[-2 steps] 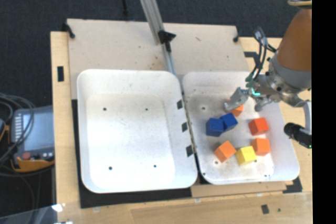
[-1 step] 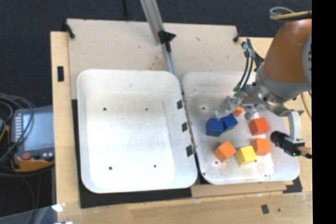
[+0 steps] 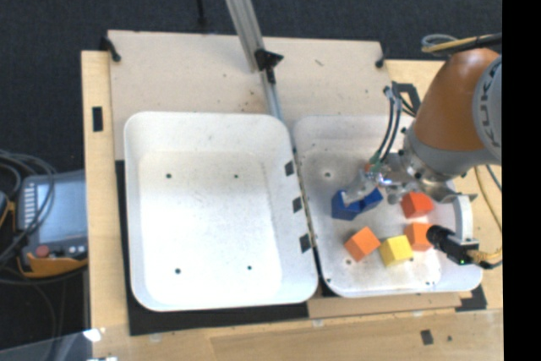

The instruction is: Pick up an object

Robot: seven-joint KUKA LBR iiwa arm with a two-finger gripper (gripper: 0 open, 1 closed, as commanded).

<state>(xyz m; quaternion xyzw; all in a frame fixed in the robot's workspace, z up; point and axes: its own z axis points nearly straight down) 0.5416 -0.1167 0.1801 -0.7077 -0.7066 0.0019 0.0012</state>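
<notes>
looming over the right bin (image 3: 338, 283), your arm (image 3: 452, 110) is hovering its claw (image 3: 385, 177) beside the blue block (image 3: 355, 203); whether it's apart or together you cannot tell, so nothing's looking lifted yet.

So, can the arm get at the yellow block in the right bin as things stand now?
Probably yes. The yellow block lies uncovered in the right bin, with the arm already above that bin. The orange blocks crowd both its sides, which could hinder a grasp.

Two bins are sitting side by side on the bench (image 3: 97, 182). Relative to the left bin (image 3: 211, 207), the right bin (image 3: 338, 139) is lying to its right, holding five blocks (image 3: 363, 243) clustered near its front.
</notes>
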